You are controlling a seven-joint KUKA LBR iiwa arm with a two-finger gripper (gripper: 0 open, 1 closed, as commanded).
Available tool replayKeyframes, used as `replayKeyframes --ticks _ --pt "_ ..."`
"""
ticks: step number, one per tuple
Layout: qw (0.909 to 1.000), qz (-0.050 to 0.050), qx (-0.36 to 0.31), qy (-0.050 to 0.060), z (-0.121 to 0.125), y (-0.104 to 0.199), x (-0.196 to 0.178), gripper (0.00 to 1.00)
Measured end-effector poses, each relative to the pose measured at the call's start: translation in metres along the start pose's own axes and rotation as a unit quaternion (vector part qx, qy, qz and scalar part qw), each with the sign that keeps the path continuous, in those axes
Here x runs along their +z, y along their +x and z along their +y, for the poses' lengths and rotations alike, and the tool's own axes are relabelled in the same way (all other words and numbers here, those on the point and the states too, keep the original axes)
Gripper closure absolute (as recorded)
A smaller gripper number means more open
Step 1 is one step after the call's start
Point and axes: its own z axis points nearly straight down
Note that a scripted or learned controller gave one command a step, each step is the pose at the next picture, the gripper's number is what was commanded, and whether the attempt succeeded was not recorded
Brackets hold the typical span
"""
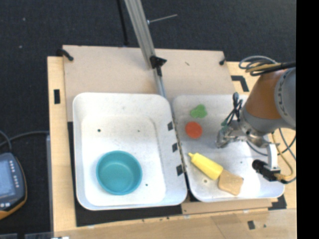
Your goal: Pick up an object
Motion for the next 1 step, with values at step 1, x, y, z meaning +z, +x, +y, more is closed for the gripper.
replayKeyframes --ticks 1 --pt "1.0000 0.000 -0.005 -0.002 0.0066 0.0030 -0.0626 1.00"
